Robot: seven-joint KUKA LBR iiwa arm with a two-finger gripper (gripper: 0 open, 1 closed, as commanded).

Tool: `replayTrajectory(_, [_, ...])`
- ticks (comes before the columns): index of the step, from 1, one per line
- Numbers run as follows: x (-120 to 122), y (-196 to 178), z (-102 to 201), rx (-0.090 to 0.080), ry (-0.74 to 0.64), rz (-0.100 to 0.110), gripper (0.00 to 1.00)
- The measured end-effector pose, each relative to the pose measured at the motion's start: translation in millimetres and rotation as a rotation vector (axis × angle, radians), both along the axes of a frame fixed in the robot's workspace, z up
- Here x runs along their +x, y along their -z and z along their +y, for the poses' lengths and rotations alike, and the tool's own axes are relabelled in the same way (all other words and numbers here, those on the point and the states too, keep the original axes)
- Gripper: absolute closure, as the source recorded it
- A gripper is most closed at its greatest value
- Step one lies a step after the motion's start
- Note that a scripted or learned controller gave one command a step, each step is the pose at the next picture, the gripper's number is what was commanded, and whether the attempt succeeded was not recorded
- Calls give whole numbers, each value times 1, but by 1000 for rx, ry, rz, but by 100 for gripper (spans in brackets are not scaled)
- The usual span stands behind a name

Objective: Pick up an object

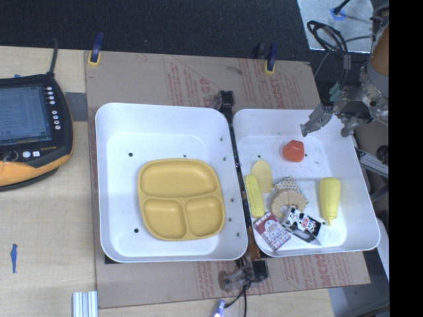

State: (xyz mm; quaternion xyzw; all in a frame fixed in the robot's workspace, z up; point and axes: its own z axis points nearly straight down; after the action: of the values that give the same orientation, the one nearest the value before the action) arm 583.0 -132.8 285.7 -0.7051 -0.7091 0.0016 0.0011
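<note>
The arm's wrist is a blocky assembly of grey and silver metal parts with dark seams between them. Above it, at the frame's edge, sits a rounded orange-brown section of the arm. From the wrist two slim grey fingers project; the gripper ends in dull metal tips, one finger long and tapered, the other shorter and darker. A black cable loops in a coil above the wrist, and thin dark wires run down from it into the metal housing.
</note>
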Motion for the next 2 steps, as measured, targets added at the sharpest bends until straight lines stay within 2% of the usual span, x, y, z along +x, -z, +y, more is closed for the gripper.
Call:
replayTrajectory(1, [58,64,-29,-2,-1,1,0])
replayTrajectory(2, [73,112,-42,-2,0,2,0])
